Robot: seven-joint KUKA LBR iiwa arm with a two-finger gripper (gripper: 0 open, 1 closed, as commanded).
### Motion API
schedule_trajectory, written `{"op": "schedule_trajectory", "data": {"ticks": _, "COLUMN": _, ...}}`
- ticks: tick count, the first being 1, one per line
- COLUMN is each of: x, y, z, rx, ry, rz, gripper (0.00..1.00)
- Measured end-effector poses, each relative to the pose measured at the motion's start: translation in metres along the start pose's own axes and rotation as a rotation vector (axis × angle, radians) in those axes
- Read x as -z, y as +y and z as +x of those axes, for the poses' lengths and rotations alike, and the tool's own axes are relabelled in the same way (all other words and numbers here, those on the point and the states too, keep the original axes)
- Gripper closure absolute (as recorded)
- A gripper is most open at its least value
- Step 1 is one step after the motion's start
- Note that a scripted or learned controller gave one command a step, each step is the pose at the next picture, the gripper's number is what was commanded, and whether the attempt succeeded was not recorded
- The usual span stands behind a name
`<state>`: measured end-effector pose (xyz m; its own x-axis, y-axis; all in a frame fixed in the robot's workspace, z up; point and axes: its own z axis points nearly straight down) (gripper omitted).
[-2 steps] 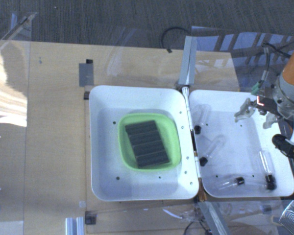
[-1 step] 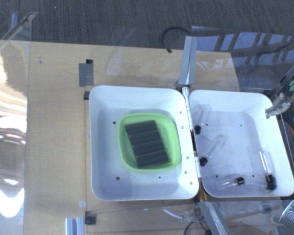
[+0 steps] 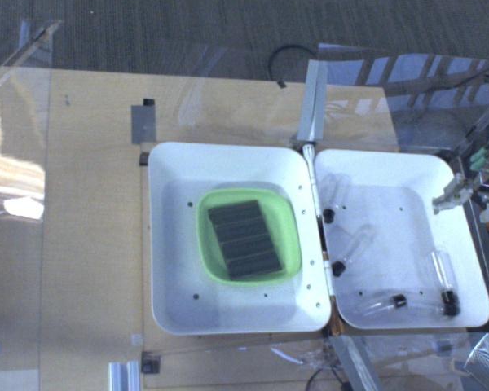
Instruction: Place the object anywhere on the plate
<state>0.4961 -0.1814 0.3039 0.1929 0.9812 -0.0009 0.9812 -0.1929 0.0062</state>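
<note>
A dark ridged block (image 3: pixel 244 239) lies flat on the green plate (image 3: pixel 208 226), a bit tilted. The plate sits in the middle of the left white bin (image 3: pixel 167 218). Just beside it, the right white bin (image 3: pixel 391 177) has a few clear tubes with black caps (image 3: pixel 446 279) lying near its bottom edge and its left side. Both bins rest on the wooden tabletop (image 3: pixel 81 218). The claw (image 3: pixel 455 194) sits at the right bin's far right edge; I cannot tell how it is set.
</note>
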Motion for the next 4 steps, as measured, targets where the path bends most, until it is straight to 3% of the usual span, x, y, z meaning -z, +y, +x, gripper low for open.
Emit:
{"op": "schedule_trajectory", "data": {"ticks": 1, "x": -0.031, "y": -0.014, "z": 0.031, "rx": -0.012, "ry": 0.001, "rz": 0.001, "gripper": 0.0}}
{"op": "schedule_trajectory", "data": {"ticks": 2, "x": -0.037, "y": -0.004, "z": -0.018, "rx": -0.057, "ry": -0.001, "rz": -0.001, "gripper": 0.0}}
{"op": "schedule_trajectory", "data": {"ticks": 3, "x": -0.025, "y": -0.002, "z": -0.017, "rx": -0.05, "ry": -0.001, "rz": -0.008, "gripper": 1.0}}
{"op": "schedule_trajectory", "data": {"ticks": 4, "x": -0.025, "y": -0.002, "z": -0.017, "rx": -0.05, "ry": -0.001, "rz": -0.008, "gripper": 0.0}}
